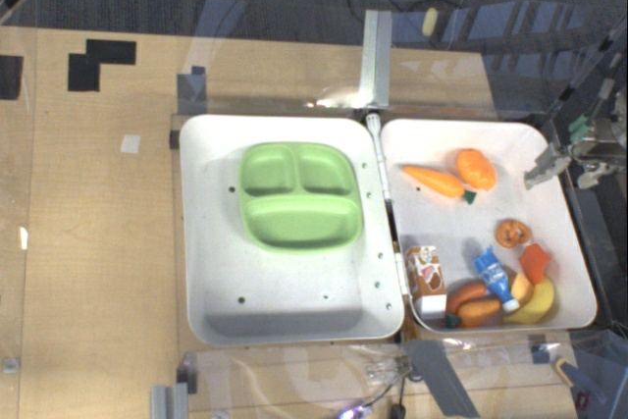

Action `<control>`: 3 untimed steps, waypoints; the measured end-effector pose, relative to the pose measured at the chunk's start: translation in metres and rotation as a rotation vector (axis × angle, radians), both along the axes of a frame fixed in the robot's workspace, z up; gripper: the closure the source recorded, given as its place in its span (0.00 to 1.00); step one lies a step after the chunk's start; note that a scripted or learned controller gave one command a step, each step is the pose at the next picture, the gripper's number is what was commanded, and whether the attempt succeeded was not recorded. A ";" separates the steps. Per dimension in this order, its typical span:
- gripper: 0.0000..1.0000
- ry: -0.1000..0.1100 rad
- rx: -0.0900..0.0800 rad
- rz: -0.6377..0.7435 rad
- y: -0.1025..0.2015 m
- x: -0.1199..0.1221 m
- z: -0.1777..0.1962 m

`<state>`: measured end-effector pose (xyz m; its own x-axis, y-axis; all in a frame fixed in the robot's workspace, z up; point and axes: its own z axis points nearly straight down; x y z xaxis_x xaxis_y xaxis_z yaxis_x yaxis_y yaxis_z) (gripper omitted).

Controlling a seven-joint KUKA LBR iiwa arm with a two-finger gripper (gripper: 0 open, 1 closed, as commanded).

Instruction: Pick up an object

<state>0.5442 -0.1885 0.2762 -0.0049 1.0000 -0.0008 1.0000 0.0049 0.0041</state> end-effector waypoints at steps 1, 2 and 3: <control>0.00 0.001 0.002 -0.157 0.029 0.080 -0.103; 0.00 -0.005 -0.001 0.008 0.018 0.092 -0.188; 1.00 -0.011 -0.001 0.011 0.019 0.095 -0.176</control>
<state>0.6388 -0.1693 0.1007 -0.0156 0.9999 -0.0019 0.9998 0.0157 0.0150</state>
